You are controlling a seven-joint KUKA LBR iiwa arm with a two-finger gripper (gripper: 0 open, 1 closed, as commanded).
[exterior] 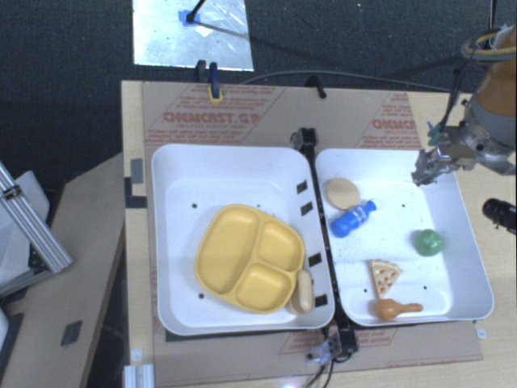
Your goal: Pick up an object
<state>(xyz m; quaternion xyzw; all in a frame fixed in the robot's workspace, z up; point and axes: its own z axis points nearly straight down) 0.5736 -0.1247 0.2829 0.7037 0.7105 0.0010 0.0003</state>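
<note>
The right bin (464, 225) holds a tan round bun (342, 192), a blue bottle (352, 218), a green ball-like object (428, 242), a pizza slice (385, 276) and an orange drumstick (393, 307). My gripper (426, 170) hangs over the bin's far right corner, well right of the bun and above the green object. Nothing shows between its fingers.
In the left bin (178, 217) lies a yellow divided plate (250, 257), with a beige bread roll (303, 290) at its lower right edge. A black divider (319, 225) runs between the bins. A metal sheet (192, 21) lies beyond the bench.
</note>
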